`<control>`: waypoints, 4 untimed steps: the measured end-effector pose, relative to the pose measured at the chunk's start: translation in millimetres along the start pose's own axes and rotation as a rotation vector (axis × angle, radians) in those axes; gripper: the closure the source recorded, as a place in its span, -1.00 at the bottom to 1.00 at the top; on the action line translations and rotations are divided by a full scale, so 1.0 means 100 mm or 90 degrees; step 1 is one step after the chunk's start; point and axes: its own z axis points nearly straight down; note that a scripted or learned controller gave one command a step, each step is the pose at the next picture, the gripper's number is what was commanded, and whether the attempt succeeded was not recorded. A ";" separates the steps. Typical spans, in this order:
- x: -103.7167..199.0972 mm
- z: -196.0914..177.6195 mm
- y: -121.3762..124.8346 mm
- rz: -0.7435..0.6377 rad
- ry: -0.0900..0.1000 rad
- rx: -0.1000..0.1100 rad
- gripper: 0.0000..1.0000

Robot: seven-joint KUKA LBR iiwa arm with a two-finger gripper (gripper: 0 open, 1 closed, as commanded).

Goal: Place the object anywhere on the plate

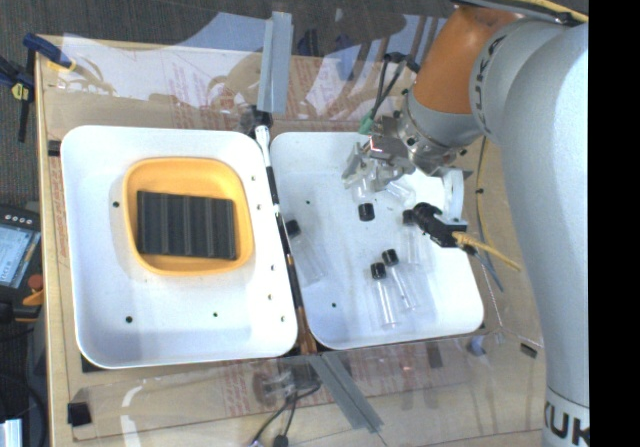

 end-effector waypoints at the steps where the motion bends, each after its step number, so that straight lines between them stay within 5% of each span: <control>1: 0.43 -0.98 -0.22 -0.057 -0.001 -0.002 1.00; 2: 0.43 0.33 0.15 -0.130 -0.001 0.002 1.00; 3: 0.92 -0.34 -0.06 -0.138 -0.001 -0.001 1.00; 4: 1.10 0.11 -0.09 -0.300 -0.001 0.001 1.00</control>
